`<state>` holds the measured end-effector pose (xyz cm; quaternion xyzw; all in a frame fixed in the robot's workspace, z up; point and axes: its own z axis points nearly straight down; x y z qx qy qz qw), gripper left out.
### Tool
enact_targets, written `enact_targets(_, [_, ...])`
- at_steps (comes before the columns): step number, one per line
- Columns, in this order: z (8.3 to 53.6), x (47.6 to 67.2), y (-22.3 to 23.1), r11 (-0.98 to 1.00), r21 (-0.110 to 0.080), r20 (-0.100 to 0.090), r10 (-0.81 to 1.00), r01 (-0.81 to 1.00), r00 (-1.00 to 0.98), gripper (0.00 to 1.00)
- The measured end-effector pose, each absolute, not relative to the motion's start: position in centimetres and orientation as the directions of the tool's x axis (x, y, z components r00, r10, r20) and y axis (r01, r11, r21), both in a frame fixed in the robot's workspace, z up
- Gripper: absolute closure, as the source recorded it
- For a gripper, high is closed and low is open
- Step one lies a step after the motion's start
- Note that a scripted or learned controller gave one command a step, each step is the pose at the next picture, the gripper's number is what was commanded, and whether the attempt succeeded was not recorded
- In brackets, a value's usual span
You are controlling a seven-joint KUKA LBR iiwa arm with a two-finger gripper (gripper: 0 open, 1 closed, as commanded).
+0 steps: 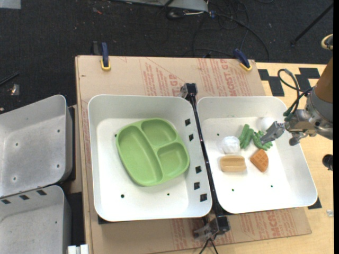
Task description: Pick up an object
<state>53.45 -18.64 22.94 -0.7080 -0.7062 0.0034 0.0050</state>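
Brown cardboard-topped bench [143,73] | green divided plastic tray [152,151] in left white bin [100,142] | grey two-finger gripper [282,133] over right white bin [296,189]; grip state: cannot tell

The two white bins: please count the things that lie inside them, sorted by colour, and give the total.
Green: 2, the divided plate in the left bin and the green vegetable in the right bin.
White: 1, the small white lump.
Tan: 1, the tan block.
Orange: 1, the orange wedge.
Total: 5.
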Motion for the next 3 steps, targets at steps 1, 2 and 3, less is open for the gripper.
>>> enact_targets(1, [23.6, 53.7, -18.6, 0.001, -0.001, 0.000, 1.000, 1.000, -0.001, 0.00])
enact_targets(2, [17.2, 53.3, -18.5, -0.002, -0.006, 0.002, 1.000, 1.000, 0.002, 0.00])
enact_targets(3, [11.9, 53.8, -17.6, 0.001, -0.005, 0.002, 1.000, 1.000, -0.001, 0.00])
